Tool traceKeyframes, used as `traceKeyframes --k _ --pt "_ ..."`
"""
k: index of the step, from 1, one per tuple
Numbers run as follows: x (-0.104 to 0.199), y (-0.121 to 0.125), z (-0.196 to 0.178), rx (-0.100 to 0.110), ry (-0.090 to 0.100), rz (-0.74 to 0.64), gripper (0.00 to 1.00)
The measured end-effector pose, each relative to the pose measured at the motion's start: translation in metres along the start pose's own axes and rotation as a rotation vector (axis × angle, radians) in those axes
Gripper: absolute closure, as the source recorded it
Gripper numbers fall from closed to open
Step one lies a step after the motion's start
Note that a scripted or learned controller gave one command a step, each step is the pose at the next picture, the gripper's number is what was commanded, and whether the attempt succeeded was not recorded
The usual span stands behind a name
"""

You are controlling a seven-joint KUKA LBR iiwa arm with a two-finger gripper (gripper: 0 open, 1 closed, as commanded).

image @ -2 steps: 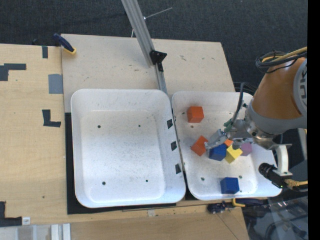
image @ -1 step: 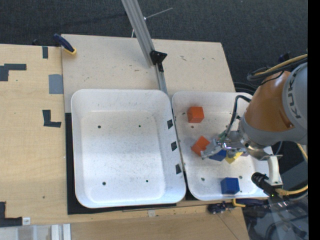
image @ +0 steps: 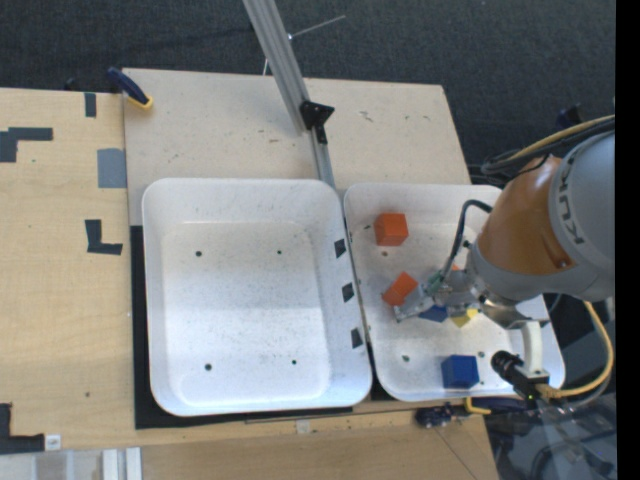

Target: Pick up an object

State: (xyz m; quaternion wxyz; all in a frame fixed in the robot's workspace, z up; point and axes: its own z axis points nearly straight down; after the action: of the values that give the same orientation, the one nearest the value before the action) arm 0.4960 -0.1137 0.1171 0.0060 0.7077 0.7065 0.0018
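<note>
Arm's hand [image: 432, 298], grip state can't tell, low in right bin [image: 420, 373] beside orange block [image: 400, 289]; judged best: center over block, descend straight, close w/o nudging.

**Bench surroundings as I recorded them**

I saw dark grey carpet [image: 480, 28] covering the floor beyond the bench. The bench top [image: 220, 133] was pale wood, lightly scuffed, with grey and dark tape patches [image: 110, 168] on its left part. A slanted aluminium rail [image: 275, 38] crossed the upper area, ending at a black bracket [image: 316, 116]. Lighting was even, without hard shadows.
</note>
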Motion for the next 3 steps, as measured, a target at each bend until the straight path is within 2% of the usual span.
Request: traceKeyframes --k 1,2,3 --pt "0.0 0.0 -0.009 0.0 0.0 -0.001 1.0" --pt "0.001 0.004 -0.071 0.007 0.005 -0.004 1.0" --pt "0.001 0.007 -0.113 0.007 0.005 -0.004 1.0"
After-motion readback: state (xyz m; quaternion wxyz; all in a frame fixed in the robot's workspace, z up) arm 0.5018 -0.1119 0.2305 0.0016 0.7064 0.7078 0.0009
